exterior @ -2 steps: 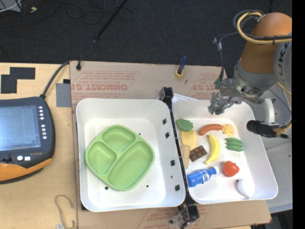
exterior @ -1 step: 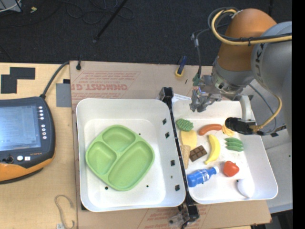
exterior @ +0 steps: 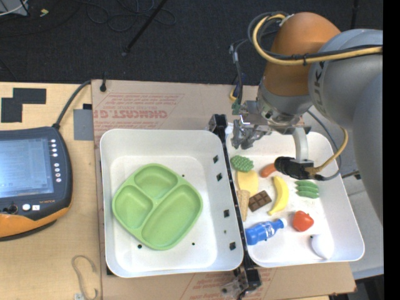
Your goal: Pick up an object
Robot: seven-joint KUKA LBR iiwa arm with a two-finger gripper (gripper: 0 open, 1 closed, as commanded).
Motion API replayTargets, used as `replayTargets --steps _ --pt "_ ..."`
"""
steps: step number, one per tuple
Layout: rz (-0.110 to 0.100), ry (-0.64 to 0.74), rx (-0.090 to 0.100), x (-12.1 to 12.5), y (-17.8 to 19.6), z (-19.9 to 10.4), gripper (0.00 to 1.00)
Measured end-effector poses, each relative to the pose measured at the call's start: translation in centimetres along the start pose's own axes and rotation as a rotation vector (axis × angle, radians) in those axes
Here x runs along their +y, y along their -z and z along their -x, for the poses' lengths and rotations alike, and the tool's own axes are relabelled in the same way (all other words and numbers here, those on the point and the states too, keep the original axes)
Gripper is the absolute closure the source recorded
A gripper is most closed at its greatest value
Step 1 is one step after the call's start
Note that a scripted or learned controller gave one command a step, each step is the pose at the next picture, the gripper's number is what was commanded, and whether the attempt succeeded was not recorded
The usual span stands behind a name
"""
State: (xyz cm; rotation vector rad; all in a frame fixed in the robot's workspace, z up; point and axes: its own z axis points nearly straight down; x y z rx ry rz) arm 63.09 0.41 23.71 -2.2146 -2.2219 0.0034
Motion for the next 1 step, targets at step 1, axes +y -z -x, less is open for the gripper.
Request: replayTargets --steps 1 --pt "0.002 -0.002 -0.001 0.40 -0.34 -2.66 1.00"
